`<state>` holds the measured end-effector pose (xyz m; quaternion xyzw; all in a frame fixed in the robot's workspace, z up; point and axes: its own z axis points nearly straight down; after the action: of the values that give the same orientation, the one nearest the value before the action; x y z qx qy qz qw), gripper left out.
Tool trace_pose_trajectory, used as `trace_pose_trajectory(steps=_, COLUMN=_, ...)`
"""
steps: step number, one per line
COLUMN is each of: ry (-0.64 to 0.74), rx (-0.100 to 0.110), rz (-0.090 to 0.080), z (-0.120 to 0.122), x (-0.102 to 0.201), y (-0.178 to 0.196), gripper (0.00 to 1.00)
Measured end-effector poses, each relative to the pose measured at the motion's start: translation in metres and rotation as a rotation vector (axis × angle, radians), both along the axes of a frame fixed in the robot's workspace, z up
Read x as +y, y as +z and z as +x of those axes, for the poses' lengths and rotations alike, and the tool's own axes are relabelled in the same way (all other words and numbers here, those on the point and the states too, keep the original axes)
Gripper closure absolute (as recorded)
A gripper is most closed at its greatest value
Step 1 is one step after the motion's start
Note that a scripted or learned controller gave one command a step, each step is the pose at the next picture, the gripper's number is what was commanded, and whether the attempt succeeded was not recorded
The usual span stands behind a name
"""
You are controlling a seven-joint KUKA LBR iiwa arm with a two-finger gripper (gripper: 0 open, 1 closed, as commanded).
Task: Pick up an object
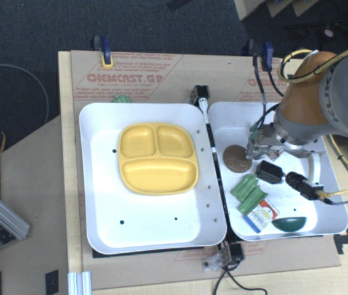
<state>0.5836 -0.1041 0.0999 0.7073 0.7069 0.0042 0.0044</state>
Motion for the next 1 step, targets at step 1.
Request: trace_pose_trajectory(steps=1, ry=0.01, rx=0.001, rz=0.003, z=0.0084, x=0.0794, y=0.0911, gripper=1.0)
